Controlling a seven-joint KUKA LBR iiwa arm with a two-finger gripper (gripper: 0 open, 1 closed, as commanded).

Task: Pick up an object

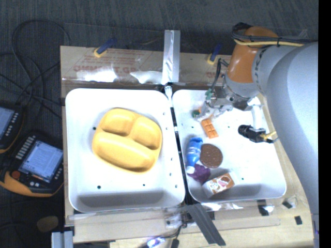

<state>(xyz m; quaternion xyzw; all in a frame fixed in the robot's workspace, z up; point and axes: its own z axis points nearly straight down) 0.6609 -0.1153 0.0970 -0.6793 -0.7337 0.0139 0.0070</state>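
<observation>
Gripper (213,103) low over the right bin (269,174) at its far-left corner, fingertip detail too small to resolve; orange block (208,128) just beside it; small green piece (197,112) at its tip, contact unclear

Dark carpet floor (103,9), wooden bench (83,61)

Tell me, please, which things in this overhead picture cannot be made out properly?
- Gripper, camera view: the wrist above covers its fingers, so their state is unclear.
- Small green thing beside the gripper: too small to identify.
- Purple item: partly tucked under the brown disc and blue bottle.
- Packet: print too blurred to read.
</observation>
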